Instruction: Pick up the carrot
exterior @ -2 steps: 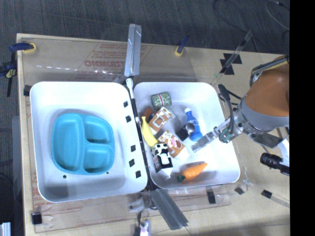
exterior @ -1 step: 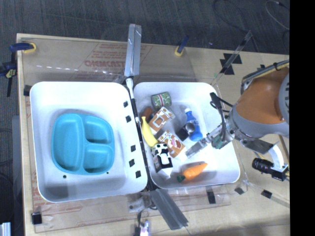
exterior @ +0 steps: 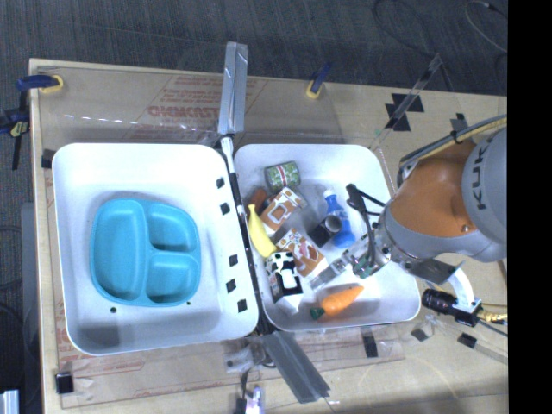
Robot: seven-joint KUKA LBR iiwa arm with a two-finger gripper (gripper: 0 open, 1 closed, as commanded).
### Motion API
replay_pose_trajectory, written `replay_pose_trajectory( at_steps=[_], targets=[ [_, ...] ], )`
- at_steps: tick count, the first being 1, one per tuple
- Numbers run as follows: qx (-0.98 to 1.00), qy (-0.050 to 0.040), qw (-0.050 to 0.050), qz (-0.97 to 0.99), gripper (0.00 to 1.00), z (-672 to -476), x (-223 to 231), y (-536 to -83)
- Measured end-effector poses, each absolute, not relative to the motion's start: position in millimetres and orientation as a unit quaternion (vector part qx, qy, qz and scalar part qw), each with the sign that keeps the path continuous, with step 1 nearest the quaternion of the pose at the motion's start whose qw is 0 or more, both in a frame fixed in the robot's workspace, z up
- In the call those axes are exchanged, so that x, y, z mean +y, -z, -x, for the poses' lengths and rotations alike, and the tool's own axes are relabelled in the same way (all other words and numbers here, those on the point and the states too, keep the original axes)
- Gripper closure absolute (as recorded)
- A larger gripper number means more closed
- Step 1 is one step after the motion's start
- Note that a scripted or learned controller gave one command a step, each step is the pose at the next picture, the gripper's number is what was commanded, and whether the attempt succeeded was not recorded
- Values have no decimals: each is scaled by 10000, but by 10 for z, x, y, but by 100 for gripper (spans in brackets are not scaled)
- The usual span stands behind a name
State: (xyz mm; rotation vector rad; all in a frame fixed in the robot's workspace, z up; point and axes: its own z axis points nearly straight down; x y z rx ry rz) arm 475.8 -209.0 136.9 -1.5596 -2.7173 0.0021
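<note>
While a sky-blue sectioned plastic tray (exterior: 145, 251) lies in the left white bin (exterior: 69, 171), the right white bin (exterior: 379, 166) holds a yellow banana (exterior: 259, 232) by its left wall. Farther right, the orange carrot with a green end (exterior: 338, 301) lies along that bin's near edge. The gripper (exterior: 369, 261) hangs just above it by the right wall; whether its fingers are parted cannot be told.

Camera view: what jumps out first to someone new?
The blue divided tray lying alone in the left bin grabs the eye first. Next, the clutter in the right bin: a banana, a green can, a blue bottle, and the carrot at its near edge. The gripper hangs above the carrot.
</note>
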Motion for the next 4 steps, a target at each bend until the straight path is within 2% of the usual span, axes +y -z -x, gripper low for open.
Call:
replay_pose_trajectory(
  at_steps=[1, 2, 3, 4],
  targets=[
    [-8717, -4, 26, 4900, 0, -4763, -2111, -1748],
    [-9216, -4, 11, 3881, 0, -4770, -1855, -1979],
    [-9734, 6, 37, 2293, 0, -4760, -2099, -1524],
    [-9729, 4, 28, 2311, 0, -4761, -2102, -1287]
  ],
)
